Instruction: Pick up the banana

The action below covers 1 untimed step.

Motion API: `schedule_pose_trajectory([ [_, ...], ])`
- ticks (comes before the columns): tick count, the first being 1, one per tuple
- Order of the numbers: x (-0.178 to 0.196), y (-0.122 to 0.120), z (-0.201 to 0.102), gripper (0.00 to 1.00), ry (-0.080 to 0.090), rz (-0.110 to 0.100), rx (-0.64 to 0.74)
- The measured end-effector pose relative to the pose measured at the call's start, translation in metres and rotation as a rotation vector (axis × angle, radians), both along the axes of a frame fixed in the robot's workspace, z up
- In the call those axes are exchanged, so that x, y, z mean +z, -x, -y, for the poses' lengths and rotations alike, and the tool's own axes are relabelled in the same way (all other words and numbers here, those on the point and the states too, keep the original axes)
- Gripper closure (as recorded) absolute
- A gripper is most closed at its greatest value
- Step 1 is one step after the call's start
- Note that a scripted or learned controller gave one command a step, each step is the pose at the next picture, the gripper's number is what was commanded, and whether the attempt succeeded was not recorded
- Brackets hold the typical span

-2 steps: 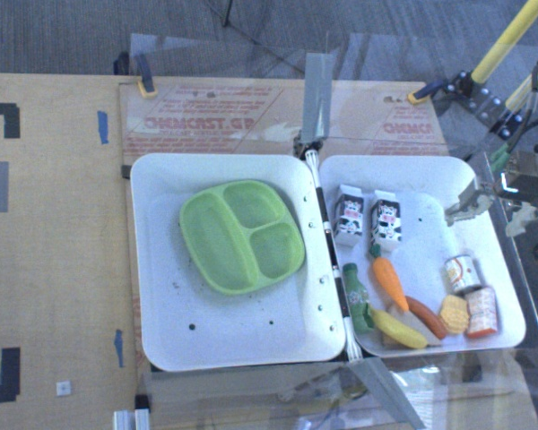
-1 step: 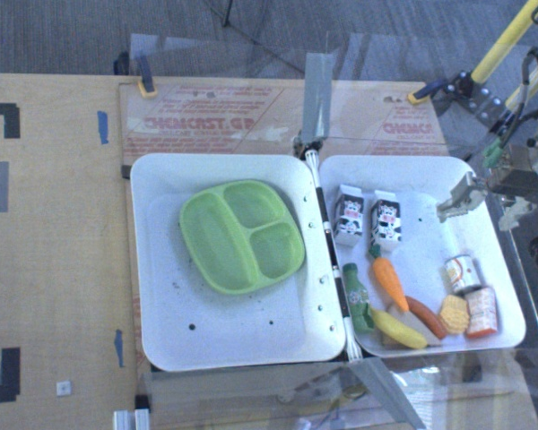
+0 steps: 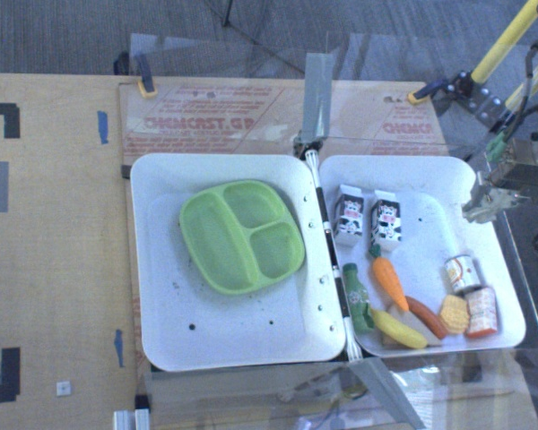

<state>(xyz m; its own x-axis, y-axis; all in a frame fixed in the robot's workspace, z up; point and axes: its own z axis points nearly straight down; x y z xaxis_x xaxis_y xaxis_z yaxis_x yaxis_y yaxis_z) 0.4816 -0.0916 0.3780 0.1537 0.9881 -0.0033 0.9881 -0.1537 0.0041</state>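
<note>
Approach step: the banana (image 3: 398,329) lies at the lower edge of the right bin (image 3: 430,176), between a green bottle (image 3: 353,297) and a sausage (image 3: 425,317). The gripper (image 3: 490,202) (finger state cannot be told) hangs at the frame's right; the next move probably calls for travel down-left.

- The brown board (image 3: 217,125) behind the left bin bears faint red block lettering, roughly "CHEMCAST GP", too pale to be sure of
- Behind the right bin, another board (image 3: 411,125) carries the same red print, upside down and cut short
- The two small cartons (image 3: 350,214) show cow faces; no words legible
</note>
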Motion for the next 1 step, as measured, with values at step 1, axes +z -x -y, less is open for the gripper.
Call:
schedule_pose_trajectory([
  [1,-0.1715,0.003,-0.0405,1.0,-0.005,-0.006,-0.359],
])
